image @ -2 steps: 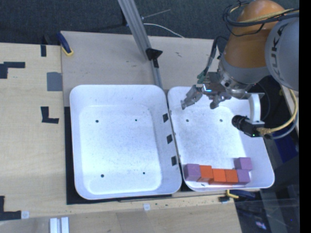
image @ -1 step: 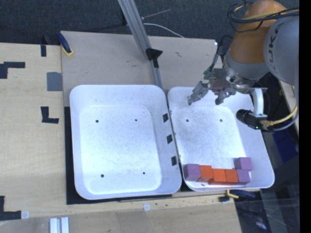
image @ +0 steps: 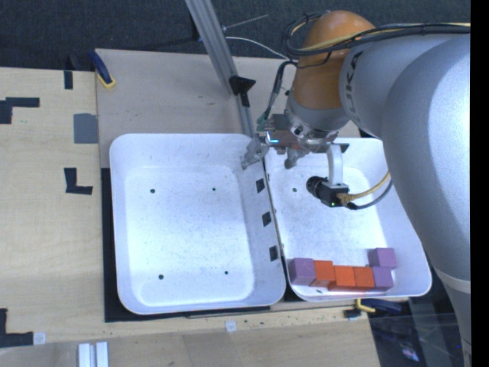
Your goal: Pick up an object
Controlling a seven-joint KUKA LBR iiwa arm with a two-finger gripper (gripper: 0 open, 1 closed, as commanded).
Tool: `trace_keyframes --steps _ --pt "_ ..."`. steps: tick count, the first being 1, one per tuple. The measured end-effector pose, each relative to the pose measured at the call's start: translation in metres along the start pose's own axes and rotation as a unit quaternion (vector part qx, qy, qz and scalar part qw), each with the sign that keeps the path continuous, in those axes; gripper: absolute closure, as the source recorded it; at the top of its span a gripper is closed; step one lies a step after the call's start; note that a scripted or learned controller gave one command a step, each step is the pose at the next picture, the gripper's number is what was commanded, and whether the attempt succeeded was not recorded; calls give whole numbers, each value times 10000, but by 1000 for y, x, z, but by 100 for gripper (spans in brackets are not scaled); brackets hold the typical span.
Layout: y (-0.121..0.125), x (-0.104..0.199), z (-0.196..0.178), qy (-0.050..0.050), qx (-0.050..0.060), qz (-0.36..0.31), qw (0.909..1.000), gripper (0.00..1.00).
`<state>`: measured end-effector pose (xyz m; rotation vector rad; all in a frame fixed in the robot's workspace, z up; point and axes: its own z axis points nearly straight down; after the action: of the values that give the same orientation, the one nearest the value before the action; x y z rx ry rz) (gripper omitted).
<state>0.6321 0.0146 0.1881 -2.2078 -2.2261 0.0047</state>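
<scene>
The grey arm's hand hangs over the far end of the right shallow white plastic bin — its grip cannot be told — well apart from purple and orange blocks along the near wall.

Grey arm, orange band, black cables

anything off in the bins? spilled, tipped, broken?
Nothing stands out. The purple and orange blocks sit bunched in a row against the near wall of the right bin, all inside it; none spilled onto the bench. The gripper hangs over the far end of the divide between the bins, away from the blocks.
</scene>
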Motion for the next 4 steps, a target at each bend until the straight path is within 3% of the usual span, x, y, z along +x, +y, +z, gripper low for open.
trace_keyframes --steps 1,2,3,4 --pt "1 -5 -4 -12 -23 34 10000 0" --pt "6 -49 -68 -22 -61 49 10000 0" --pt "2 -30 -60 -16 -21 32 10000 0" --pt "-25 15 -29 -9 0 19 10000 0"
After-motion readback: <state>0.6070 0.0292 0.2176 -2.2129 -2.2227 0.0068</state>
